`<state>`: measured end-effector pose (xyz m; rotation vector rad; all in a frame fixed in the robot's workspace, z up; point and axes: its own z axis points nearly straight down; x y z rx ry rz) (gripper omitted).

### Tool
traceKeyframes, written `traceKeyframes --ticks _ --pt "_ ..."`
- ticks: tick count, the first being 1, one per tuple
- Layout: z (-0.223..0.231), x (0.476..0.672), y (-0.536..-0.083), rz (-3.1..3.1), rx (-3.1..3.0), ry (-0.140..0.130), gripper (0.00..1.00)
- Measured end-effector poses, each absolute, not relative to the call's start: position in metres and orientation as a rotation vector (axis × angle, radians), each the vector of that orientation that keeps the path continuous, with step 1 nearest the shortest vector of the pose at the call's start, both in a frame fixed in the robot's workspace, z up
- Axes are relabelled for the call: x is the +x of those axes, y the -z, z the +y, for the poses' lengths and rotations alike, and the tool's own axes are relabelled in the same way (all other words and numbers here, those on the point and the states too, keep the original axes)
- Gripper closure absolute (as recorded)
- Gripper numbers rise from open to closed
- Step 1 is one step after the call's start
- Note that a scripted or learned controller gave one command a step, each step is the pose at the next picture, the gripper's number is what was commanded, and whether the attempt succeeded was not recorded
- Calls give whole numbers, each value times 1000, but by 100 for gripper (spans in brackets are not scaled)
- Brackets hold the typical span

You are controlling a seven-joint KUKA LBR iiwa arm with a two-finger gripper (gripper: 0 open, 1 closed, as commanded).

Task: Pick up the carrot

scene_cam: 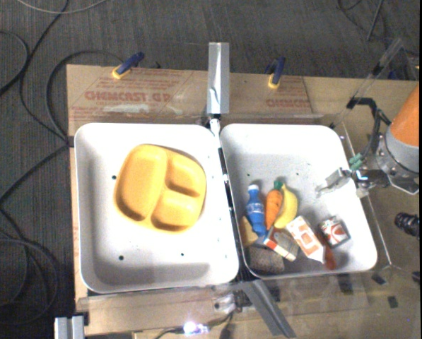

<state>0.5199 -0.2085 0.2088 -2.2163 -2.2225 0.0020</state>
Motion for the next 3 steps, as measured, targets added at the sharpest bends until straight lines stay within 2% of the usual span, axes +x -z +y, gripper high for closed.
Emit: traceKeyframes --ticks 1,2,3 --pt "-177 565 -98 -2103 -2331 -5 0" --pt "-127 572 -89 -2317 -2138 2 0" --pt "-111 643 -88 -2312 -2142 4 0"
